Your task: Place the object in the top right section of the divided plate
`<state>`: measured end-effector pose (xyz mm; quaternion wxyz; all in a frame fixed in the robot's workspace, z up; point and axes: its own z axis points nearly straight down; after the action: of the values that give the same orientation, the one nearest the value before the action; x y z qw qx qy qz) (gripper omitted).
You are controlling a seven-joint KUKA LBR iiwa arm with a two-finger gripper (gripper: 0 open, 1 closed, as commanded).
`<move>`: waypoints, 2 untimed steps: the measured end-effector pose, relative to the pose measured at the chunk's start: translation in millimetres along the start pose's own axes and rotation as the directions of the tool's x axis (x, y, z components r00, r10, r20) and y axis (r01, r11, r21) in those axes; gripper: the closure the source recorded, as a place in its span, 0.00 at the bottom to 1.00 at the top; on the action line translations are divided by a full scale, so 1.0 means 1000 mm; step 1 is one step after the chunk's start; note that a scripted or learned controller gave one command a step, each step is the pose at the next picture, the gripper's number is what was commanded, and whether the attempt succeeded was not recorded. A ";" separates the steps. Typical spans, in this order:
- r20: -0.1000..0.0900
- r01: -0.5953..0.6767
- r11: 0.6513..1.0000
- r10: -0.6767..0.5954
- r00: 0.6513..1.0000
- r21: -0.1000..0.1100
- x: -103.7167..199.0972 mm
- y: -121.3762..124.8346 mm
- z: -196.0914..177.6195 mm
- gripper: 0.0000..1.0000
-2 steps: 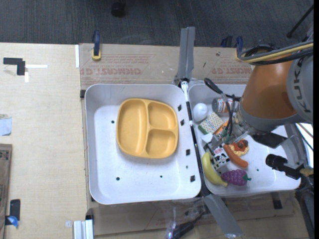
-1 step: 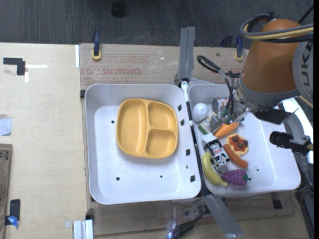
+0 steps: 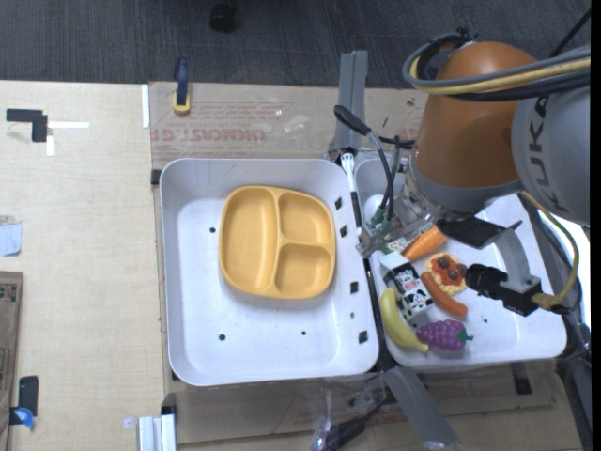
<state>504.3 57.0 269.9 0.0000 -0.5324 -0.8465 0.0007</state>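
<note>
The arm (image 3: 488,120) hangs low over the right bin (image 3: 526,346), and the gripper (image 3: 390,228) sits at that bin's near-left corner, just beside the toy carrot (image 3: 424,242); whether the gripper is open or closed cannot be told, since the wrist hides it. The step in hand looks like the pick, with nothing yet carried to the yellow divided plate (image 3: 277,242), which lies in the left bin (image 3: 197,327) with all three sections bare. To do this well, the gripper should come straight down on a single toy, close across its narrow width, and lift clear of the bin wall before crossing to the plate's top right section, the small one nearest the right bin. The toys lie crowded: the orange carrot touches a small pizza slice (image 3: 445,271), with a hot dog (image 3: 449,299) below it, a printed card (image 3: 409,289) to the left, then a banana (image 3: 399,322) and purple grapes (image 3: 443,334) beneath. Which toy is meant cannot be settled; the carrot seems likeliest.
</note>
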 end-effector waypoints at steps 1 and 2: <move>0.000 -0.088 0.996 0.088 0.996 0.002 0.083 0.010 0.066 1.00; 0.001 0.005 1.000 -0.005 1.000 0.000 -0.010 0.052 0.030 1.00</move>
<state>555.7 70.3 240.1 -0.0004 -0.5303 -0.8478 0.0011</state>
